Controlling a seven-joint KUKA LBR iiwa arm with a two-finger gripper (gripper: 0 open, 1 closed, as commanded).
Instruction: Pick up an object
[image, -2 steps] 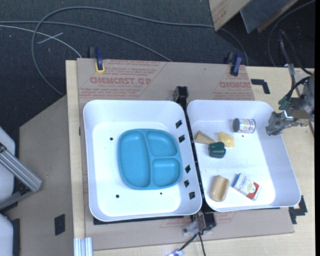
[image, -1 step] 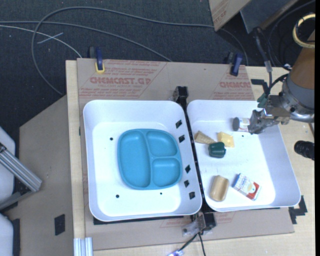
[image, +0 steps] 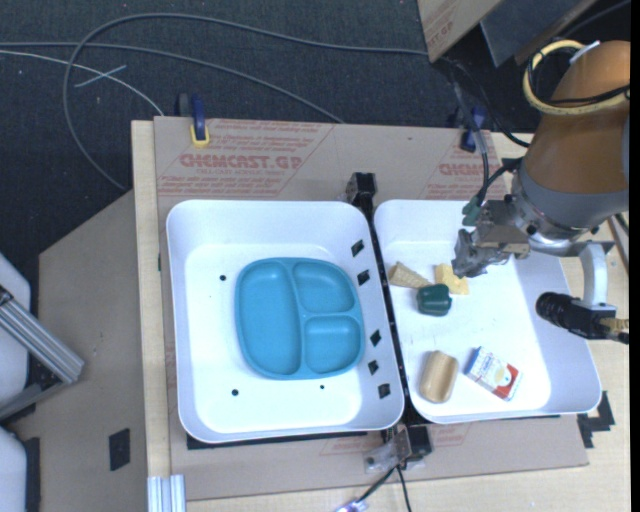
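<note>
My gripper (image: 470, 262) hangs over the upper middle of the right bin (image: 560, 385), with the grey and orange arm reaching in from the right. Just below and left of it lies a small yellow block (image: 455, 281), partly under the gripper's tip. A dark green rounded object (image: 433, 299) sits beside the yellow block, and a tan wedge (image: 405, 275) lies further left. Nearer the front are a tan cylinder (image: 438, 375) and a red, white and blue packet (image: 494, 373). I see nothing lifted off the bin floor.
The left bin (image: 195, 300) holds a blue divided plate (image: 298, 317). A black divider with clips (image: 372, 290) runs between the bins. Cables hang by the arm, and a black fitting (image: 575, 312) juts in at the right bin's edge.
</note>
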